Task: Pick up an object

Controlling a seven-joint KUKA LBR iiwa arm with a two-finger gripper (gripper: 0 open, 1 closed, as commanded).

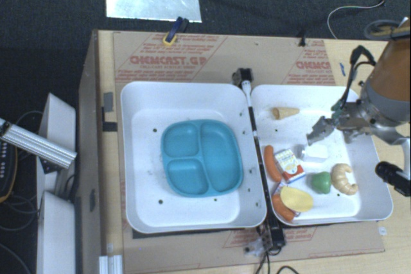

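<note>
Hand (319, 133): we see it low over the right bin (379, 202); grip state we cannot tell.
Left bin (135, 202): blue plate (201, 157).

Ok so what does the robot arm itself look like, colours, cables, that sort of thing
The arm comes in grey, with a wide rounded orange band above the wrist. A dark cable loops along its upper side. At its end is a small metal hand, grey and dark, narrowing toward its tip. I can't make out any lettering or markings on it at this size.
</note>
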